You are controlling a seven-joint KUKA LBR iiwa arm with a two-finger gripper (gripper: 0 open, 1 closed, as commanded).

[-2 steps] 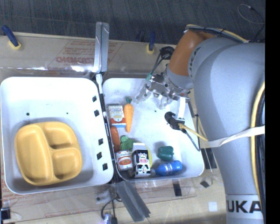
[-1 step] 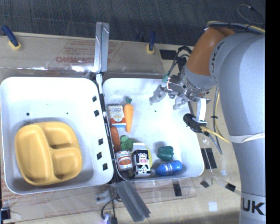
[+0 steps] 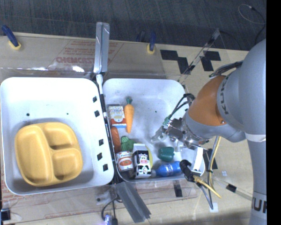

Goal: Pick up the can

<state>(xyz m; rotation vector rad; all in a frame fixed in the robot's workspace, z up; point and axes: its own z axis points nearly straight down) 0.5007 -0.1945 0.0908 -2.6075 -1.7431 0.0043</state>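
Down at the near edge of the right bin (image 3: 145,86) a row of small things is packed tight: the can (image 3: 124,161) with its red label stands in the near-left corner, touching a black-and-white carton (image 3: 141,163) on its right, and further right lies a blue bottle (image 3: 169,169). Just behind the can sit something green (image 3: 127,143) and an orange sausage-shaped piece (image 3: 115,137), with a small box (image 3: 116,114) and a toy carrot (image 3: 129,116) beyond them. A teal lump (image 3: 166,153) lies near the middle.

Over the right half of that bin hangs the arm, its tool (image 3: 165,131) near the teal lump and well apart from the can. I can't tell from here how the tool is set, wide or narrow, and nothing shows between its tips.

To do this well, I'd say it should travel left and nearer, come straight down over the can's top, and close across the free far-near line, since the bin wall and carton crowd its sides. A slanted approach would likely knock the carton.

In the left bin (image 3: 18,90) rests a yellow divided tray (image 3: 49,150).
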